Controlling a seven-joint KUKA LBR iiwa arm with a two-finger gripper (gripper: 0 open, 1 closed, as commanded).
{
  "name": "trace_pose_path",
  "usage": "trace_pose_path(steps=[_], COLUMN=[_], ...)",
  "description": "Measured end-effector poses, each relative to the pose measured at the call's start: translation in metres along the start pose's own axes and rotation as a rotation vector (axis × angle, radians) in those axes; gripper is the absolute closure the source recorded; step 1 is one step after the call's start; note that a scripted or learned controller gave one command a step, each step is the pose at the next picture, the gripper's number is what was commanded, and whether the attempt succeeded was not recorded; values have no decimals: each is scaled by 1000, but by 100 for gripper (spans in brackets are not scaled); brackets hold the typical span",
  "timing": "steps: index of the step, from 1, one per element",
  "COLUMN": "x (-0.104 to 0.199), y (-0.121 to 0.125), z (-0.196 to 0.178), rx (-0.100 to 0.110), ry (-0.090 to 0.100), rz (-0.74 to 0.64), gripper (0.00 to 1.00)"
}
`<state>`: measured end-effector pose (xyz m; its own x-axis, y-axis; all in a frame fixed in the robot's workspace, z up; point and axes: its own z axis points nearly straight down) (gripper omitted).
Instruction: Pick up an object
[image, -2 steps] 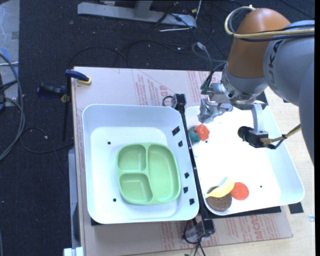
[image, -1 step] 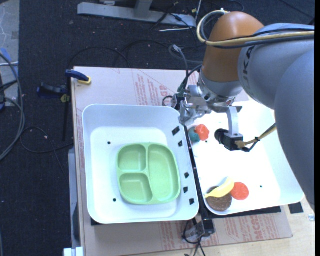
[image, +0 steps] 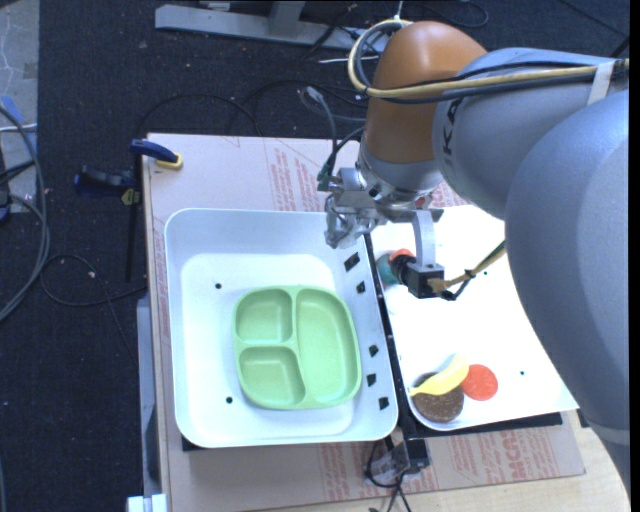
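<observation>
Camera view: I see the tool (image: 385, 235) hanging low over the divider between the two white bins, near their far end. I cannot tell how the tool is set. The left bin (image: 195, 300) holds a green three-compartment tray (image: 297, 347), lying flat near its middle. In the right bin (image: 520, 335), a yellow piece (image: 444, 378), a brown round piece (image: 438, 405) and an orange-red disc (image: 481, 383) sit clustered at the near corner. A small red-and-teal item (image: 400, 259) lies just beside the tool.
</observation>
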<state>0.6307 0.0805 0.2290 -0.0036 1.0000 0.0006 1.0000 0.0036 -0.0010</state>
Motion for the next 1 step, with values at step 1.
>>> trace_pose_path(steps=[1], x=[-2], y=[0], z=[-1], rx=[-1], ry=[-1], rz=[3], gripper=[0])
